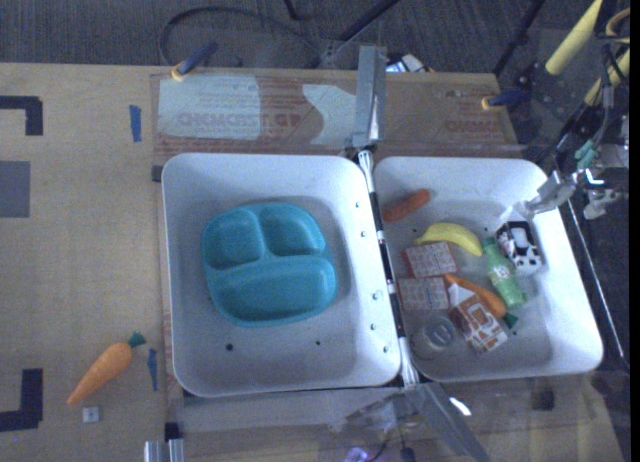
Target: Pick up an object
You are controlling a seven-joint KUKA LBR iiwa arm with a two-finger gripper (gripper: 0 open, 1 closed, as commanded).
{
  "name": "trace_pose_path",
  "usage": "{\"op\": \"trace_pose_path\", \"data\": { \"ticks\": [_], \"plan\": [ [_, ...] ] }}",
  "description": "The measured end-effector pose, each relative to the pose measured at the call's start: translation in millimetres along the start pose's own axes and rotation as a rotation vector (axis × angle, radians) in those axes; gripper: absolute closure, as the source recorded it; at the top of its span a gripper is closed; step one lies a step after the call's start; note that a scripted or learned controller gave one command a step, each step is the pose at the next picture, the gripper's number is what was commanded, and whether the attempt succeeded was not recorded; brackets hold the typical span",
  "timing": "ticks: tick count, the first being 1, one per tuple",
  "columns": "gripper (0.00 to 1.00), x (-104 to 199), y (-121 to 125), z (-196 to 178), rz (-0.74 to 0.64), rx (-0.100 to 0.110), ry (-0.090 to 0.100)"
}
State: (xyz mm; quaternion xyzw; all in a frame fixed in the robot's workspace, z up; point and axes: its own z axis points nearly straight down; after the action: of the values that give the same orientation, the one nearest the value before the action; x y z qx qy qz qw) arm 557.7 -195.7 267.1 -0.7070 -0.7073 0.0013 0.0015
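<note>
The right bin (pixel 560 345) holds several small items. A red-orange sausage (pixel 405 205) lies near its back left, with a yellow banana (pixel 450 237) just in front. Two cracker boxes (pixel 430 260) (pixel 423 293), a carrot (pixel 477 293), a green bottle (pixel 503 274), a black-and-white carton (pixel 520 247), an orange-and-white carton (pixel 479 323) and a grey can (pixel 437 334) crowd the middle. My gripper (pixel 553 193) hangs over the bin's back right rim, right of and above the black-and-white carton, touching none of them.
The left bin (pixel 190 350) holds a blue divided plate (pixel 268 261). A toy carrot (pixel 100 371) lies on the bench at the front left, outside the bins. A metal divider (pixel 366 100) and clamps stand behind the bins.
</note>
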Motion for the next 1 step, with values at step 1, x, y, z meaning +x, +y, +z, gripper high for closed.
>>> {"op": "trace_pose_path", "data": {
  "ticks": [1],
  "plan": [
    [0.0, 9.9, 18.2, 127.5, 0.104, 0.003, 0.001]
  ]
}}
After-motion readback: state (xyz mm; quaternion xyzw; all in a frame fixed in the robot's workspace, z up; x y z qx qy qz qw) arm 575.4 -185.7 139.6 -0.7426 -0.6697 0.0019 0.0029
